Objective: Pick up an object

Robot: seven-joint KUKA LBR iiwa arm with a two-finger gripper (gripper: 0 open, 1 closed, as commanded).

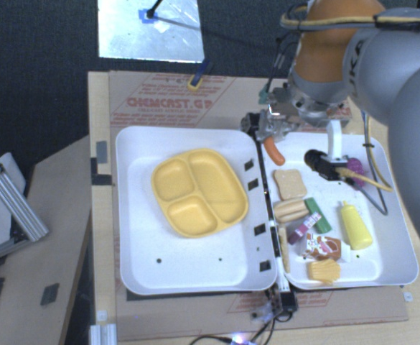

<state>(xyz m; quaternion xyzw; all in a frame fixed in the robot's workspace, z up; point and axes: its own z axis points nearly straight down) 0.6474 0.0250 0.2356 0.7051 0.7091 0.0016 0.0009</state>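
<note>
The grey arm [396,63] is seen reaching in from the right, its bulk covering the far right corner of the right bin [390,263]; the gripper [271,129] is lowered over that bin's far left corner, and how wide it stands cannot be told; the left bin [134,264] is taken up by a yellow divided tray [199,191]; in the right bin a mustard bottle [356,226] and a toast slice [290,183] are laid; an orange sausage [273,152] is found just beneath the gripper, its upper end hidden against it, so a hold cannot be confirmed.
</note>
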